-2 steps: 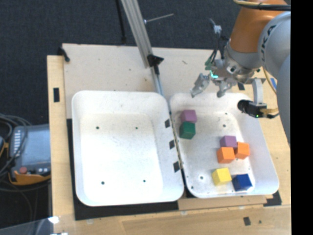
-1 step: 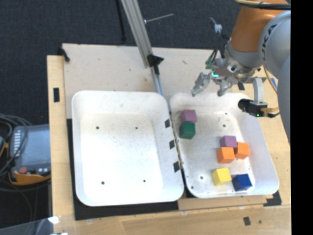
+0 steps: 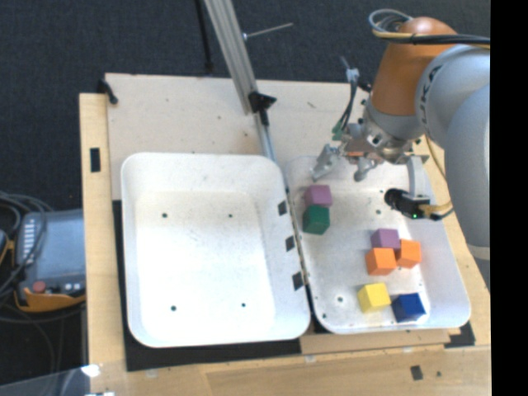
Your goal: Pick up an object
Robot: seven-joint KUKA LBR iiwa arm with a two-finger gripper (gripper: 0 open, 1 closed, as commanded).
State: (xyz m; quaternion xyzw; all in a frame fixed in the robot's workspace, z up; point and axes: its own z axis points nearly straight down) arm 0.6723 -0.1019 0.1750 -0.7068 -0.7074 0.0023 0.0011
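My gripper [image 3: 342,167] hangs over the far edge of the right bin [image 3: 346,304], its two grey fingers spread apart with nothing between them. Just below and left of it lie a pink-purple block [image 3: 318,195] and a dark green block [image 3: 316,219], touching each other near the bin's left wall. Further right sit a purple block [image 3: 385,238] and two orange blocks [image 3: 380,260] [image 3: 409,252] in a cluster. A yellow block [image 3: 374,296] and a blue block [image 3: 408,306] rest near the front rim.
The left bin [image 3: 206,246] adjoins the right one. A slanted aluminium bar [image 3: 235,48] runs from the top of the view down to the gap between the bins. A controller box [image 3: 45,250] sits off the bench at left.
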